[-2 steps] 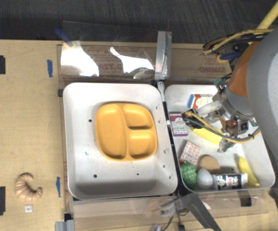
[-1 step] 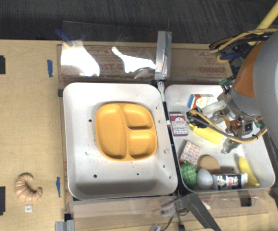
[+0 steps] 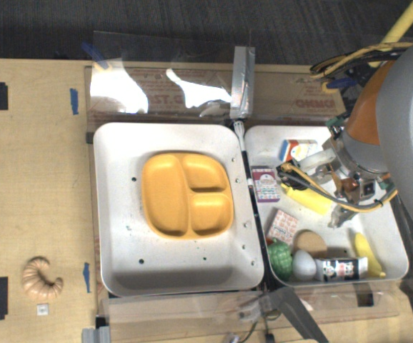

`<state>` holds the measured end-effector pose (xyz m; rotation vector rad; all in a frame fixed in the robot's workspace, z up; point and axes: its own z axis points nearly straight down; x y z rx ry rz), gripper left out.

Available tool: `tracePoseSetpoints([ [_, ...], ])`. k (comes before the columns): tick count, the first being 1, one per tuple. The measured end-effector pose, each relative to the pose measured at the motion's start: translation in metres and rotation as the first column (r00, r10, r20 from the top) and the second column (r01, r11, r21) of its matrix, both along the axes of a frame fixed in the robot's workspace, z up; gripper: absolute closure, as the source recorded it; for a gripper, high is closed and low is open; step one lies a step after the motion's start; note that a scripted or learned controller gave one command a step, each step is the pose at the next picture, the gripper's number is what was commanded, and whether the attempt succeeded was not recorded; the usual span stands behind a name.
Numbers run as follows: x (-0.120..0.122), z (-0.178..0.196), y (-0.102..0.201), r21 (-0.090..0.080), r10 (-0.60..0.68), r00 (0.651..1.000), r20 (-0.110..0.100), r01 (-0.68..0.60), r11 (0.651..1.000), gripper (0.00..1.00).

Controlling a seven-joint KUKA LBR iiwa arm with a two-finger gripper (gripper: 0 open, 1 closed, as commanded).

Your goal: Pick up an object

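My gripper (image 3: 341, 204) hangs low in the right white bin (image 3: 396, 245) — whether it is parted or closed, I cannot tell. A long yellow banana-shaped toy (image 3: 308, 199) lies just beside it; the left bin (image 3: 113, 191) holds a yellow divided plastic tray (image 3: 186, 194).

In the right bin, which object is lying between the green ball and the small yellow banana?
In the camera view, a black and white bottle lies on its side between the green ball and the yellow banana, along the right bin's near wall.
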<state>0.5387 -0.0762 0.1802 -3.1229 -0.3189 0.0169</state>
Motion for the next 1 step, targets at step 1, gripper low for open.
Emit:
tracePoseSetpoints([
  [1,-0.0092,0.0,-0.0033,0.0,-0.002,1.0,-0.001,0.002,1.0,0.0],
])
